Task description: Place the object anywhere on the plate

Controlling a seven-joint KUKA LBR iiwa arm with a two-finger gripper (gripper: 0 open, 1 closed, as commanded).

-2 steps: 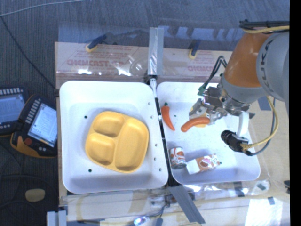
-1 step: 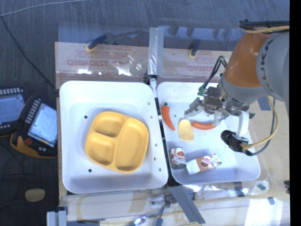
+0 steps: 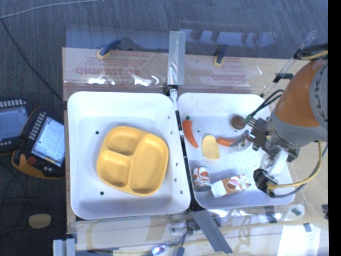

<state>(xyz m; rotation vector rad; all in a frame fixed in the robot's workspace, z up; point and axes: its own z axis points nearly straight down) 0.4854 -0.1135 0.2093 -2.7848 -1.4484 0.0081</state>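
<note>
a yellow divided plate (image 3: 133, 160) is seen in the left bin (image 3: 80, 143), with nothing on it. in the right bin (image 3: 213, 103) a carrot (image 3: 189, 133), a yellow piece (image 3: 211, 147), a can (image 3: 201, 178) and a small carton (image 3: 230, 185) are spread. the hand (image 3: 250, 137) is placed low at the right, just beside an orange piece (image 3: 226, 141); how far it is open cannot be told.
</note>
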